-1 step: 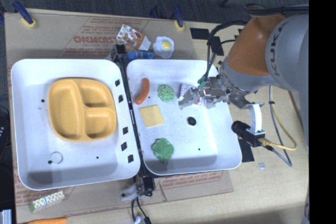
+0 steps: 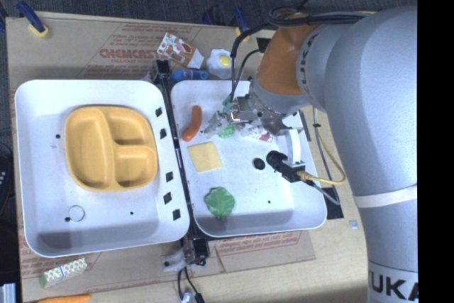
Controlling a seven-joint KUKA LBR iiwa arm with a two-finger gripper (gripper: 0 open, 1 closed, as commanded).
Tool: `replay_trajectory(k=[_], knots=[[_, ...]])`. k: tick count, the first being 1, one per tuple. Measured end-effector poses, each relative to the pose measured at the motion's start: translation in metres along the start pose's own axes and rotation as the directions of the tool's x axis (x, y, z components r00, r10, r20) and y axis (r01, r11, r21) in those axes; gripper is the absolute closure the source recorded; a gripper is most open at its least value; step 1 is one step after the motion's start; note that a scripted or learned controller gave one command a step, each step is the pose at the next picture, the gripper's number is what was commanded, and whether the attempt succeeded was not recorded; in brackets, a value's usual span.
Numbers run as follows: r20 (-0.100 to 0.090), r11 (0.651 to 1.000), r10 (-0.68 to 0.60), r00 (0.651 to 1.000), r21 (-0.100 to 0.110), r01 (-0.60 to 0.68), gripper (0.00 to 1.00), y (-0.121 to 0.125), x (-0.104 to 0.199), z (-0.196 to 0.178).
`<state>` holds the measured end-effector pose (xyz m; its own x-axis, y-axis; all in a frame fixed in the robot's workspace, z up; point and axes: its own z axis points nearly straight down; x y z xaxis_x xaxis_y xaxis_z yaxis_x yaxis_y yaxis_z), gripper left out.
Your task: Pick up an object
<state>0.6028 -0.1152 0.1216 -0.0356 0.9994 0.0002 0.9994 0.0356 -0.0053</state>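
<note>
Side by side on the bench sit two shallow white bins. One landmark serves for all: the yellow cheese slice (image 2: pixel 206 156), lying flat near the middle of the right bin (image 2: pixel 312 213). Up and left of the slice lies one orange hot dog (image 2: pixel 191 123); below it, near the bin's front wall, one green leafy piece (image 2: pixel 220 202), perhaps lettuce; to its right, one small dark round item (image 2: pixel 259 164), too small to name. A smaller green bit (image 2: pixel 226 130) lies just above the slice, under the gripper. Well left of the slice, the left bin (image 2: pixel 35 223) holds one yellow divided tray (image 2: pixel 111 147) with three compartments, upright.

From the right the grey arm (image 2: pixel 362 103) reaches in, its orange band (image 2: pixel 280 64) above the wrist, bent down over the right bin's far half. Its gripper (image 2: pixel 237 117) hangs up and right of the slice, close to the bin floor; whether the fingers are spread or closed cannot be told, as clutter and cabling blur them.
</note>
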Motion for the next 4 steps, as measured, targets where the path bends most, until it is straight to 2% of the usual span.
replay_trajectory(k=[1,2,3,4], knots=[[0.006,1.000,0.019,1.000,-0.001,-0.019,0.00,0.030,0.013,0.024],[0.010,1.000,0.015,1.000,-0.012,-0.015,1.00,0.032,0.013,0.013],[0.010,1.000,0.015,1.000,-0.011,-0.015,0.00,0.032,0.013,0.013],[0.001,0.998,-0.070,0.998,-0.004,0.070,0.00,0.055,0.021,0.029]])
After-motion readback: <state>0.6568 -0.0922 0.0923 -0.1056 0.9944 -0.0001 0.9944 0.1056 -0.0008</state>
